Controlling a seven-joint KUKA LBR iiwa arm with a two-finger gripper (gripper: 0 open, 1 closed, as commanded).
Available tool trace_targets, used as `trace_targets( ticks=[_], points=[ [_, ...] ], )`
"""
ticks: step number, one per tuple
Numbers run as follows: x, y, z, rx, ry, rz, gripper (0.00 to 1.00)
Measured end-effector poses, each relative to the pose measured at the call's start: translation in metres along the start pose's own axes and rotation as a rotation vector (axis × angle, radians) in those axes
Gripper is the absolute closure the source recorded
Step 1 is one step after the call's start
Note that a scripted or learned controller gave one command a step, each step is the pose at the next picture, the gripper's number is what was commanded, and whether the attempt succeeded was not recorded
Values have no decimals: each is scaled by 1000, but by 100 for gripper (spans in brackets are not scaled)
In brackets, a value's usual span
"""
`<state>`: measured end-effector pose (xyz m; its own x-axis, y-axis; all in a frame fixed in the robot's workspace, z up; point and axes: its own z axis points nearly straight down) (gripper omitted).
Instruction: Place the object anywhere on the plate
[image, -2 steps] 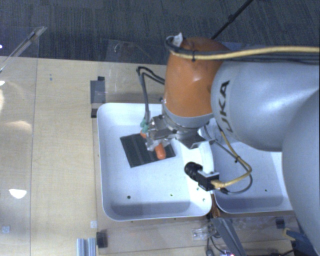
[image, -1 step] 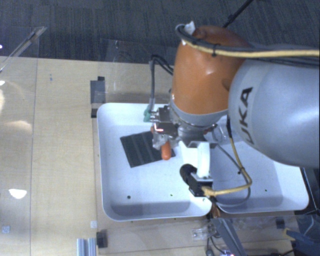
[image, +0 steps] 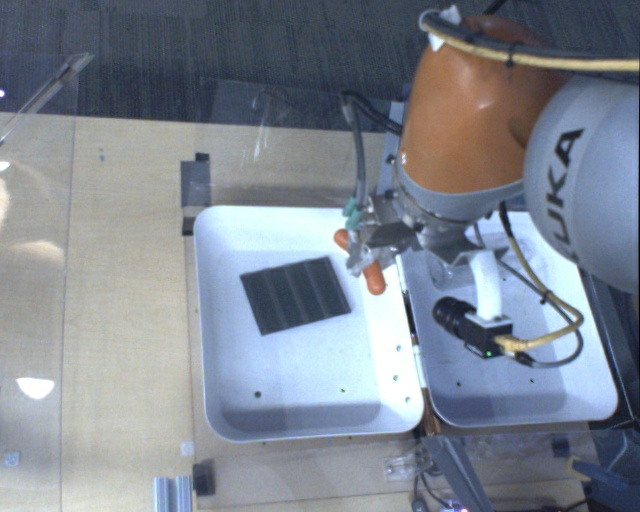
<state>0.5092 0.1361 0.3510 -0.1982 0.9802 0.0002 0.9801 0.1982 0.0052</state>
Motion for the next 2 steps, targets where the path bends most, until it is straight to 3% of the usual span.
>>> trace_targets(
  ticks=[1, 2],
  points=[
    [-36, 13, -24, -1, -1, -125, 100],
    [-36, 13, -24, 0, -1, -127, 0]
  ],
)
